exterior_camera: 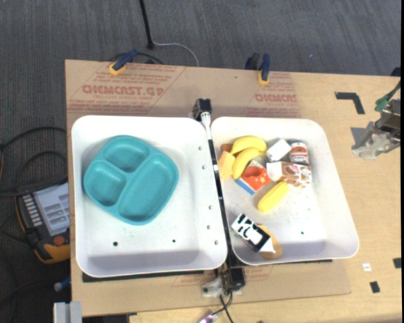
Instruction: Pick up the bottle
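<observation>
The gripper sits over the bare bench, outside the right bin and just off its far-right corner. It is small and blurred at the picture's edge, so I cannot tell whether it is parted or closed. Nothing is seen in its grasp, and it touches none of the bin's things.

The bottle, as best I can tell, is the small one with the red-and-white label. It lies in the right bin's far half, to the gripper's left and a little nearer the camera, well apart from it. A white block touches the bottle's far-left side.

Farther left of the gripper are two bananas, with a red carton just below them. A yellow lemon-like piece lies beside the carton. Nearer the camera, at the bin's front, lies a black-and-white pack with a tan end.

The left bin is farthest from the gripper and holds a teal tray with three compartments.
</observation>
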Motion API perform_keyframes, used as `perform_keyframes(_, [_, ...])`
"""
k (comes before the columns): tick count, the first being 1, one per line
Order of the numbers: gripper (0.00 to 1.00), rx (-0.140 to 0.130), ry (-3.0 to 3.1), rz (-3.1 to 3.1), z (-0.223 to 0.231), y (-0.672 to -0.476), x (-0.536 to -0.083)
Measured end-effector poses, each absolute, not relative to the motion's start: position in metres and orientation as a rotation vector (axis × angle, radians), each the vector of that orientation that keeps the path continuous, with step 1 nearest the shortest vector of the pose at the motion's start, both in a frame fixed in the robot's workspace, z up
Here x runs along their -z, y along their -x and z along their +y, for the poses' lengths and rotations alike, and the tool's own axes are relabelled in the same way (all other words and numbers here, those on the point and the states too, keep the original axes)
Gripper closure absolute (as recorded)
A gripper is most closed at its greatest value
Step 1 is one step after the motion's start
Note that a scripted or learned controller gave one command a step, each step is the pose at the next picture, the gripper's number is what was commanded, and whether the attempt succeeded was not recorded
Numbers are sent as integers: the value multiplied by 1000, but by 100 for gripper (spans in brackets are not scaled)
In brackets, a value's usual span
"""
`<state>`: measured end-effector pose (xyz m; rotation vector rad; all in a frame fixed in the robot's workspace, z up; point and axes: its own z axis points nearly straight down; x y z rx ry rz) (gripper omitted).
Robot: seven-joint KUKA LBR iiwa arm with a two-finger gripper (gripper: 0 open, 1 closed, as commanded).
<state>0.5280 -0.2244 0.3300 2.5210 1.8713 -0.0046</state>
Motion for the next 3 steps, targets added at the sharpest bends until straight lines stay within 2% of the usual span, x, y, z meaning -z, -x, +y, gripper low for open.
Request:
perform_keyframes(1, [100,5,-2449,1975,-171,-525,-161])
perform_keyframes(3, [100,6,-2447,1974,-171,-526,-181])
